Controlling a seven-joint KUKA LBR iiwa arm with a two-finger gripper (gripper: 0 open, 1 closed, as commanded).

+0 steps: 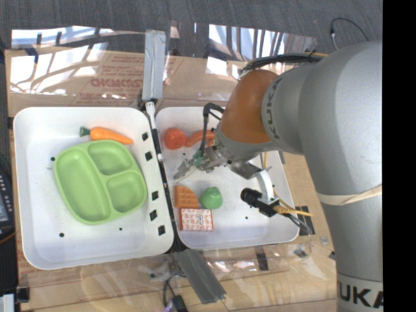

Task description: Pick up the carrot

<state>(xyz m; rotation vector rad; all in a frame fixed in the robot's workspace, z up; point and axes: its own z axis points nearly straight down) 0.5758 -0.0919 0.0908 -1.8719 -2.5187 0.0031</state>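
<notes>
The carrot (pixel 110 135) lies in the left bin (pixel 26 174), well to the left of the gripper (pixel 198 161) and a little further back, just beside the far edge of the green divided plate (pixel 101 181), with its leafy end pointing left. Between carrot and gripper runs the double wall where the two bins meet.

The gripper hangs low over the right bin (pixel 224 239); whether its fingers stand wide or narrow I cannot tell, as they are small and blurred against the white floor. Nothing shows between them. Just behind it sit a tomato (pixel 174 138) and an orange piece (pixel 197 138); just in front lie a waffle (pixel 185 196), a green ball (pixel 211 197) and a printed card (pixel 195 220).

The likely trouble: the gripper is in the wrong bin, so closing here would catch a neighbour or nothing. Crossing left too low would strike the shared wall. At the carrot, a finger could land on the plate's rim, and the round carrot may roll away.

Open room lies behind the carrot, toward the bin's back wall.
</notes>
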